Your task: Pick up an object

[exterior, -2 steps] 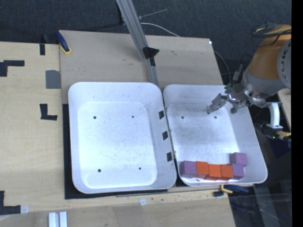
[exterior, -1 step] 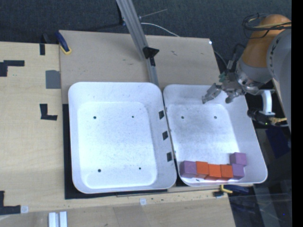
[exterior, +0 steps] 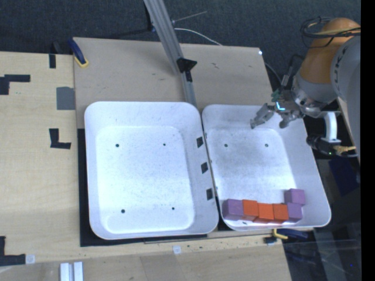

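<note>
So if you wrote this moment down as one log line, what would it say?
gripper: open, nothing held, above right bin's far edge | blocks: purple and orange, along right bin's near wall | left bin

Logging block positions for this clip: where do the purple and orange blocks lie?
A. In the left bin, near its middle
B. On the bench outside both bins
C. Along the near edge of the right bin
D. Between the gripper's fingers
C: the purple and orange blocks sit in a row along the near edge of the right bin, well away from the gripper hovering over that bin's far end.
</note>
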Motion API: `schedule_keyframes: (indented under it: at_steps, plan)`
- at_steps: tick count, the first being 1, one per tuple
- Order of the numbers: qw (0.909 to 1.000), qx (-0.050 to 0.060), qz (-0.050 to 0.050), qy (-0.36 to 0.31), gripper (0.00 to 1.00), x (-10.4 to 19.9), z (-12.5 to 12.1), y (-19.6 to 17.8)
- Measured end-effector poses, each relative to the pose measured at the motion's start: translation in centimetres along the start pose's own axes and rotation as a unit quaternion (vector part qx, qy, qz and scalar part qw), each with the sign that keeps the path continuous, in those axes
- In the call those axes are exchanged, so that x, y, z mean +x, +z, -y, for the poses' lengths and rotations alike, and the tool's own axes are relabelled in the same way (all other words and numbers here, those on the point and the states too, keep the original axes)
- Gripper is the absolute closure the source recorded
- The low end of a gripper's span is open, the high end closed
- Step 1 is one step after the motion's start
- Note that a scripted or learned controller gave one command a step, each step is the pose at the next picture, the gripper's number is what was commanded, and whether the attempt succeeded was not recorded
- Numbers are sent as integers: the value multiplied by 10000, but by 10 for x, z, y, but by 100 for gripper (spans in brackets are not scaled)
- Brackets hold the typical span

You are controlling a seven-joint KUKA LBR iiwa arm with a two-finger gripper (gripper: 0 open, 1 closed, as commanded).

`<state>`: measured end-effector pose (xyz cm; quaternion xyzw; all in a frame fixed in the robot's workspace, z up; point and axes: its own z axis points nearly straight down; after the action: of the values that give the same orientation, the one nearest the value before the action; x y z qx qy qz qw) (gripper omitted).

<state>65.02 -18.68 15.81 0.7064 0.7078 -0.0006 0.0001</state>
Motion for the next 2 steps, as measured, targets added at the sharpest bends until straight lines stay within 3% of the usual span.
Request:
schedule_keyframes:
  at_steps: [2]
  plan:
    - [10000, 2, 2, -1, 0, 0, 0, 0]
